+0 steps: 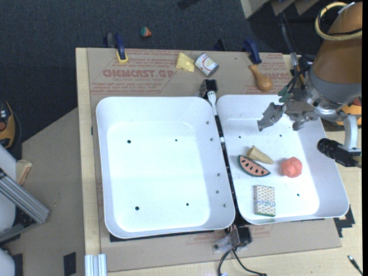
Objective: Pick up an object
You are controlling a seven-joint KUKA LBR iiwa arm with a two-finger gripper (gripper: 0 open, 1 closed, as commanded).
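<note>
Camera view: right bin (322, 203) as landmark. Inside it, near its front half: watermelon slice (253, 167) touching a tan cone piece (260, 154) just behind it; red ball (291, 167) beside them toward the bin's right wall; patterned small box (265, 200) nearest the front rim. Jaws (284, 117) above the bin's back half, spread wide, nothing between them, well apart from all four items. Left bin (109, 154) touching the right bin's left wall. On the surface (92, 73) behind the right bin: wooden pear shape (261, 78), yellow wedge (185, 62), small carton (206, 64).
</note>
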